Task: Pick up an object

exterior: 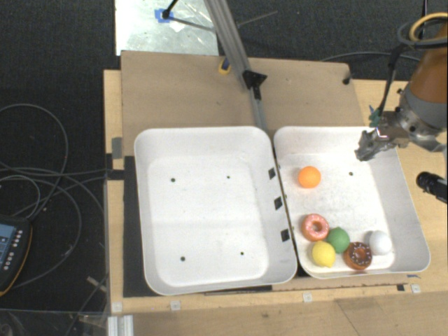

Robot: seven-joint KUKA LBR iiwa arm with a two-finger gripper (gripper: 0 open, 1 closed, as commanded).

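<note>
Step in hand is judged to be the approach; nothing is seen held. The gripper (pixel 369 148) is poised over the upper right corner of the right bin (pixel 409 208); whether it is apart or together cannot be told. Nearest target: an orange ball (pixel 309 177), down and left of the gripper, lying alone. Farther down are clustered a pink doughnut (pixel 316 227), green ball (pixel 339 239), lemon (pixel 323 254), chocolate doughnut (pixel 358 255) and white ball (pixel 380 242), touching or nearly so. A descent onto the lone ball is called for; crowding would hinder a grasp in the cluster.

Dark carpet floor (pixel 56 61) (cables (pixel 42 187) strewn left), wooden bench (pixel 182 89), bright floor patch (pixel 150 12).
</note>
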